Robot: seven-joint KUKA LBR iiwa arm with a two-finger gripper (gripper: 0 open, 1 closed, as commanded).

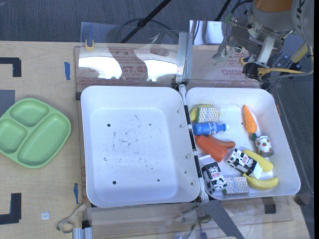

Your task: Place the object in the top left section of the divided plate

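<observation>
The jaws cannot be told apart or together; the gripper [227,46] hangs above the back edge of the right bin [286,148]. The bin holds a carrot [249,119], blue bottle [209,129] and banana [262,182]. The green divided plate [34,131] sits on the counter [40,68], far left.

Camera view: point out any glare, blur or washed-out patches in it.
Camera view: strong white glare on the clear plastic panel behind the left white bin; the grey arm's hand at top right looks soft and blurred; the small items in the right white bin are sharp enough to tell apart; the green divided plate is evenly lit.
</observation>
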